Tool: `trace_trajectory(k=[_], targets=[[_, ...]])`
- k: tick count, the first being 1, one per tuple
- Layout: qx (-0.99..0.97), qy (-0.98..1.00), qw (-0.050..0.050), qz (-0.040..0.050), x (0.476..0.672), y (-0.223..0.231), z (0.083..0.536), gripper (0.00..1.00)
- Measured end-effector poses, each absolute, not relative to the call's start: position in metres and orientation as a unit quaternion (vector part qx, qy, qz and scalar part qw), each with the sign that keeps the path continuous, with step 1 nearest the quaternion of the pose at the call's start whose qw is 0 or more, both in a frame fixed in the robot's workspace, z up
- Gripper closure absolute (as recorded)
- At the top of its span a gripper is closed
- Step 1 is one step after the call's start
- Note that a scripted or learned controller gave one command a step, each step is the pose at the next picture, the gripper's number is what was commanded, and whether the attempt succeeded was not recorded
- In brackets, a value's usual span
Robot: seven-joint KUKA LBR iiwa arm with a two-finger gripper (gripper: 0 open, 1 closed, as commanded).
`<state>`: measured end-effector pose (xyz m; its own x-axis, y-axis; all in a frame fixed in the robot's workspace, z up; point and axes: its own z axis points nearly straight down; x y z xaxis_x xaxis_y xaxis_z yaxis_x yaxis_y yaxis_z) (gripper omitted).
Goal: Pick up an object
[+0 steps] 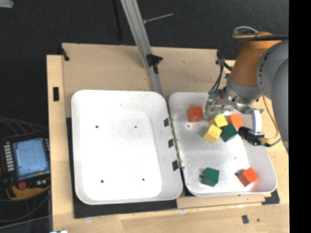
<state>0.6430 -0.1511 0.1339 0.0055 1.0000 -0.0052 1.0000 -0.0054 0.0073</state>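
Nearest the camera sit a green block (210, 176) and, to its right, an orange block (247, 176), both apart from the rest along the front of the right bin (194, 144). Going left to right, the left bin (121, 144) comes first, then in the right one a lone orange cube (195, 114), then a tight cluster: two yellow blocks (212, 134) (221, 121), a green one (228, 133) and an orange one (236, 120), touching or nearly so. The gripper (212, 108) hangs at the cluster's back edge, just beside the upper yellow block; nothing shows between its fingers, and how far they are spread I cannot tell. These blocks look light, rigid and flat-faced, so opposite faces should give a sound hold; the lone ones seem easier than the crowded ones.
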Motion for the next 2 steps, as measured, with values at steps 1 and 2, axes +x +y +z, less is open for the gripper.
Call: trace_trajectory(k=[1,2], targets=[[0.707,0.707,0.004,0.0018,0.641,-0.161,0.192,1.0],[0.706,0.708,0.004,0.0019,0.643,-0.163,0.247,1.0]])
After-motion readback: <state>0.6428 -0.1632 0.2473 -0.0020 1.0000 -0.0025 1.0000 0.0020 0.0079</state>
